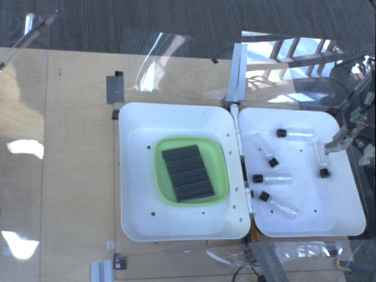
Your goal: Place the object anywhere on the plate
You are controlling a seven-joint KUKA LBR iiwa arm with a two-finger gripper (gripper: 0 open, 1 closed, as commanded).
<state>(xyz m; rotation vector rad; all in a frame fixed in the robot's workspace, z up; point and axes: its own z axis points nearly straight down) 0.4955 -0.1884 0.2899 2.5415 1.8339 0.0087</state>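
Note:
A square green plate (220, 168) lies in the middle of the left white bin (135, 175). On the plate rests a dark grey ribbed block (187, 173), set at a slight slant. Several clear vials with black caps lie scattered in the right bin (341, 216): one (292, 134) near the back, one (268, 153) at the left, one (274, 179) below it, one (279, 204) toward the front and one (322, 159) at the right. My gripper (339, 138) hangs over the right bin's far right edge, just above and right of that last vial.
A metal post (237, 78) stands behind the seam between the bins. Clear plastic sheeting (294, 69) with glare lies behind the right bin. Bare wooden bench (59, 157) stretches out to the left. Cables and arm parts (358, 104) crowd the right edge.

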